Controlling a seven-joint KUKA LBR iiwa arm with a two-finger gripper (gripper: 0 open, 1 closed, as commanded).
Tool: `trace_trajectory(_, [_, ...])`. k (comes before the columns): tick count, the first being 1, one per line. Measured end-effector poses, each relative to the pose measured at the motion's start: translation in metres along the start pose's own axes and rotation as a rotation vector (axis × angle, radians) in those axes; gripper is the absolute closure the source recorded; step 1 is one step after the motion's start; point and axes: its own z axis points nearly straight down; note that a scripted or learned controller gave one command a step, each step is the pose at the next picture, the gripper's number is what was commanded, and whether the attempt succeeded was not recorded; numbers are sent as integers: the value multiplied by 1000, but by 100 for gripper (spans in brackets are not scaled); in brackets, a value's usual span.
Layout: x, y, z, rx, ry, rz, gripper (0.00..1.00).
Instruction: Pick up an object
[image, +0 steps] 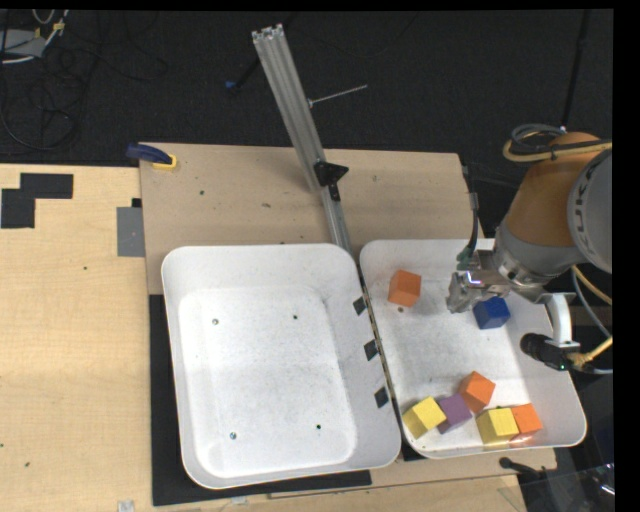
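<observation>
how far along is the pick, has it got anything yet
Done: the arm has reached over the right bin, with the gripper low beside the blue cube. In hand: nothing visibly; the blue cube seems to rest on the bin floor by the gripper. Left: grasp and lift one. The orange cube sits alone, and the others cluster at the near edge around the purple cube.

Robotics lab: plywood bench (250, 190) w/ alu rail (297, 110), loose cables (30, 60), two white bins (190, 270).
</observation>
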Motion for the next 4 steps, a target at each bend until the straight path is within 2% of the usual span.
trace_trajectory(1, [-2,1,-53,-2,0,-7,100])
trace_trajectory(2, [45,-13,-48,5,3,-13,100])
trace_trajectory(4, [166,-42,-64,6,4,-14,100])
